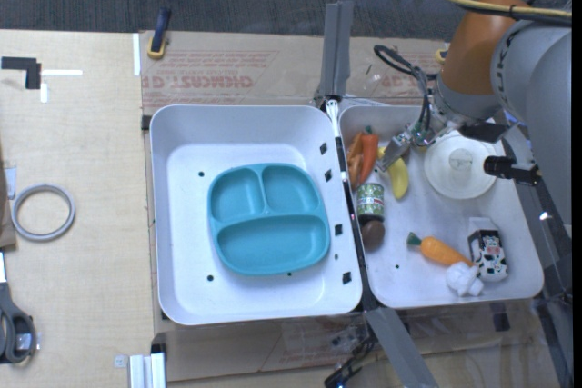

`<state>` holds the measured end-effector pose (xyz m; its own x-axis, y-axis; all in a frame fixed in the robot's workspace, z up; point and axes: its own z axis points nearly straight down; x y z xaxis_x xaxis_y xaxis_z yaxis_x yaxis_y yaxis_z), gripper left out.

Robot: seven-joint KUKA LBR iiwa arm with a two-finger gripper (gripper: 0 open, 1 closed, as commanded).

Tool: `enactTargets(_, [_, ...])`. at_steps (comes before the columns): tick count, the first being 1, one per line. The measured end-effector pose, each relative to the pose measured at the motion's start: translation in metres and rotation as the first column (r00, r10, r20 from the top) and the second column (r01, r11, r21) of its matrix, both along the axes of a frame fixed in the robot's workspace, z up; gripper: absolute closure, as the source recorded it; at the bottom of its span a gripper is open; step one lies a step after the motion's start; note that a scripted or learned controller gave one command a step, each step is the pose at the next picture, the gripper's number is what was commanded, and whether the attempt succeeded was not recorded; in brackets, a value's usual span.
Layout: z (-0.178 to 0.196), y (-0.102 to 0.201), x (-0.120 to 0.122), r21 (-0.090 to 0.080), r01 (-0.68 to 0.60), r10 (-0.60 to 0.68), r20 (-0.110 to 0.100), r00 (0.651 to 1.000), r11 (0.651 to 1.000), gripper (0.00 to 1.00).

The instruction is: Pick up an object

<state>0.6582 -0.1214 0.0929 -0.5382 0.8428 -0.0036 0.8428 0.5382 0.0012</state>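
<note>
1. I see my pincer (397, 152) low in the right bin (509, 286), but cannot tell its grip.
2. Just below it lies a banana (399, 181); a jar (370, 200) stands beside that.
3. A carrot (436, 251) lies further down the bin.
4. The left bin (173, 195) holds a blue plate (268, 218).

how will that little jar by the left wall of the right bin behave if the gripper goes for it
The jar lies on its side against the bin wall, so it would probably roll if nudged. Its round, likely smooth body may slip from two fingers. The banana and orange toy crowd it, so a grasp could bump them.
</note>
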Motion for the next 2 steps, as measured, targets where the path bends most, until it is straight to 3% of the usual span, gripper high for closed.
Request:
enactTargets(1, [0.01,0.0,0.0,-0.003,-0.002,0.002,-0.003,1.0,1.0,1.0])
enactTargets(2, [0.128,0.056,-0.033,0.001,0.108,-0.108,-0.001,0.994,0.994,1.0])
